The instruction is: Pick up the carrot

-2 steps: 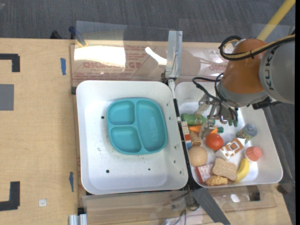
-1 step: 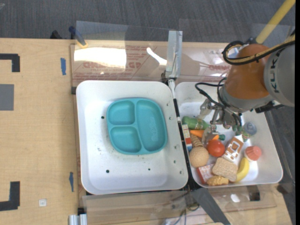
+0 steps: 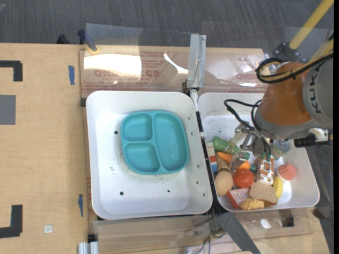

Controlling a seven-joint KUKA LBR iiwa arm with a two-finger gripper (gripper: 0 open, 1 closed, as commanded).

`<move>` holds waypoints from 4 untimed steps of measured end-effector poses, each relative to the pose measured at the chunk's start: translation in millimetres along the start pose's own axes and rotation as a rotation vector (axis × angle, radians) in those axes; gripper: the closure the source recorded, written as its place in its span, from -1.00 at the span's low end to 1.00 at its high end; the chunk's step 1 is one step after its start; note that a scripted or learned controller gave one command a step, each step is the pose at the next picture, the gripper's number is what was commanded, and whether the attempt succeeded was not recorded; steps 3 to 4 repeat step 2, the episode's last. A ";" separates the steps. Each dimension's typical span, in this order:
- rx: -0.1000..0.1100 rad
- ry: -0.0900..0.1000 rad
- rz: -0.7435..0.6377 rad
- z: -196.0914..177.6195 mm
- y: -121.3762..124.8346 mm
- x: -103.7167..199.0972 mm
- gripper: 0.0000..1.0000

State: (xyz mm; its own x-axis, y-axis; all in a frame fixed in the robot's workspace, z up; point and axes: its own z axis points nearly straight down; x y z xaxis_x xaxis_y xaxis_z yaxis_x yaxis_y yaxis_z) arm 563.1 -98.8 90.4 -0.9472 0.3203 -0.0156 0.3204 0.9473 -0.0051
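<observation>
Jaws of the gripper hang low over the right bin beside the carrot; their opening cannot be told. Judged from this, the carrot is not yet lifted.

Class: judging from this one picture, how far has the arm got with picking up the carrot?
Done: the gripper has reached the right bin, low over the toy-food pile. In hand: it sits by the carrot, which lies in the pile, not visibly gripped. Left: grasp it and lift it.
</observation>
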 end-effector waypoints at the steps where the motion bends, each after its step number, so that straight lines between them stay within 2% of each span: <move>1: -0.003 -0.011 -0.001 -13.2 1.5 -3.1 1.00; 2: -0.010 0.006 -0.167 -97.4 59.8 56.6 1.00; 4: -0.010 0.006 -0.167 -97.4 59.8 56.6 1.00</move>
